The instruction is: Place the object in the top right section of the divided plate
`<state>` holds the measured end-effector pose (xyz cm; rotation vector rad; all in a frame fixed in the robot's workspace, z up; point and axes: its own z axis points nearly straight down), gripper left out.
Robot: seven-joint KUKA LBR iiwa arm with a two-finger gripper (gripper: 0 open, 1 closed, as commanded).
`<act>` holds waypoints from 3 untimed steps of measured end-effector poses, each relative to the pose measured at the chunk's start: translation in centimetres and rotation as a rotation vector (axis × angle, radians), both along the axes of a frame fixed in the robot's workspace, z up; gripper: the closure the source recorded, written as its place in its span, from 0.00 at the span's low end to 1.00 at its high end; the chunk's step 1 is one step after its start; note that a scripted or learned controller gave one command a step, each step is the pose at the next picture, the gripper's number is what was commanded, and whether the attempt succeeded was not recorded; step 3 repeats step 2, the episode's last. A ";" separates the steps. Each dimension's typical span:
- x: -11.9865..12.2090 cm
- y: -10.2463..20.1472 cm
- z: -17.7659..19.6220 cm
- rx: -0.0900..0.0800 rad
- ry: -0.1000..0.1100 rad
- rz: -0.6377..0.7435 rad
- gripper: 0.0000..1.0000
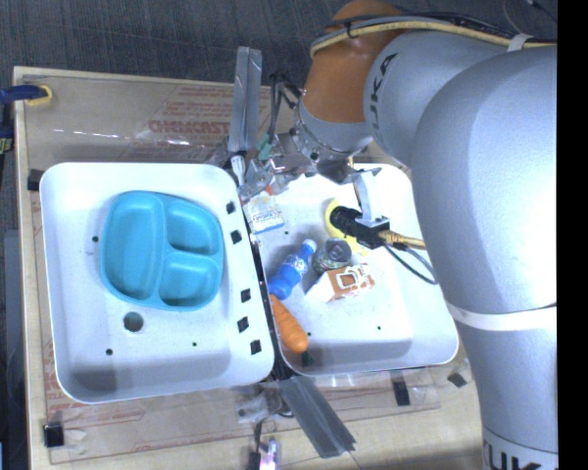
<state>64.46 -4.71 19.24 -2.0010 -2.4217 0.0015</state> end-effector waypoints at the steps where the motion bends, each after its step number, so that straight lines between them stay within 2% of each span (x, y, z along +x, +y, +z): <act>1: -7.0 5.9 -0.1 -0.001 0.004 -0.152 1.00; 2: -7.0 5.8 -0.1 -0.001 0.003 -0.154 0.00; 3: -7.0 5.8 -0.1 -0.001 0.003 -0.154 0.00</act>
